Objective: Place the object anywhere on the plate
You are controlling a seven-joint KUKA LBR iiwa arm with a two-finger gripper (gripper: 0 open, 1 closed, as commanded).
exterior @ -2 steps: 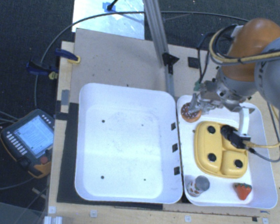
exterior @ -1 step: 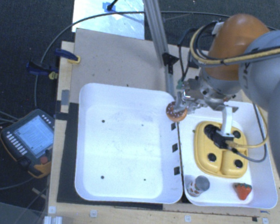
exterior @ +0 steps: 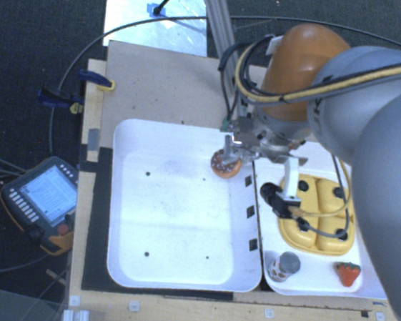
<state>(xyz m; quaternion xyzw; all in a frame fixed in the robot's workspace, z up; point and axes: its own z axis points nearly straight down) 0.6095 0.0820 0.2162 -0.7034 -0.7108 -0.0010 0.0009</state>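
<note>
Grey metal and an orange band make up the arm [exterior: 367, 89], which comes in from the right and ends in a small pincer [exterior: 228, 154] over the far right corner of the left bin [exterior: 132, 256]. Right at the pincer's tip sits a small round thing, brown with a speckled, pinkish top, much like a doughnut [exterior: 225, 165]. It appears to be caught between the fingers, so the pincer looks closed on the doughnut, though the wrist hides part of the contact.

The left bin spreads out below and to the left of the pincer: shallow, white, smooth plastic with rounded corners and a few small dark dots on its floor. The right bin [exterior: 309, 280] lies just to the right of the pincer, touching the left bin along a seam marked with black squares.

In the right bin, near the pincer and to its lower right, rests a yellow plate [exterior: 319, 220] of glossy plastic, roughly oval, partly crossed by black cables and a black part of the wrist. Farther down from the pincer stand a small grey-topped cup [exterior: 286, 263] and, to its right, a red strawberry-like toy [exterior: 347, 272].

Both bins rest on a flat tan board [exterior: 158, 87].
</note>
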